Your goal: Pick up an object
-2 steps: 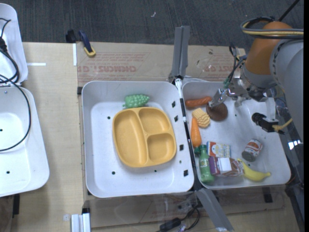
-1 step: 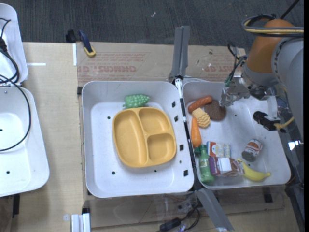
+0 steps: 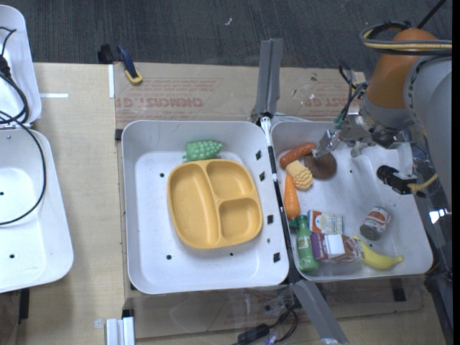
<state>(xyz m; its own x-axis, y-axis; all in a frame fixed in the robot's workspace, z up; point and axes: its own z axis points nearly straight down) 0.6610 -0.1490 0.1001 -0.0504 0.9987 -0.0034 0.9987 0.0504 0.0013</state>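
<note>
Two white bins sit side by side on the counter. Left bin holds a yellow divided plate and a green bumpy toy touching the plate's far rim. Right bin holds the clutter: hot dog at the far left corner, brown round piece just beside it, yellow corn-like piece touching the brown piece's left side, orange carrot along the left wall, green bottle near the front left, small carton and packet next to the bottle, banana at the front, small can tilted toward the right side. Arm comes in from the right, gripper low over the far part of the right bin, just above the brown piece and hot dog. Nothing visible between its fingers; open or closed, cannot tell. White tubs with black cable at the far left.
</note>
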